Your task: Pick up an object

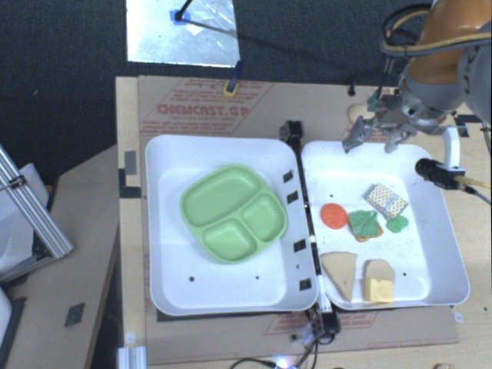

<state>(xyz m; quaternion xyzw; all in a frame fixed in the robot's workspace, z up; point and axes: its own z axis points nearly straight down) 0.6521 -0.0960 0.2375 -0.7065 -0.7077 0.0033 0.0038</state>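
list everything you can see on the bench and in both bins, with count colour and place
left bin: 1, white, left half of the bench
right bin: 1, white, beside the left bin
divided plate: 1, light green, three compartments, middle of the left bin
round piece: 1, red-orange, centre of the right bin
leafy piece: 1, green, just right of the round piece
small green piece: 1, green, right of the leafy piece
patterned block: 1, pale with coloured specks, above the green pieces
wedge: 1, tan, front of the right bin
yellow block: 1, yellow, front of the right bin, on a tan piece
arm: 1, grey with orange band, upper right
gripper: 1, grey, over the right bin's back edge
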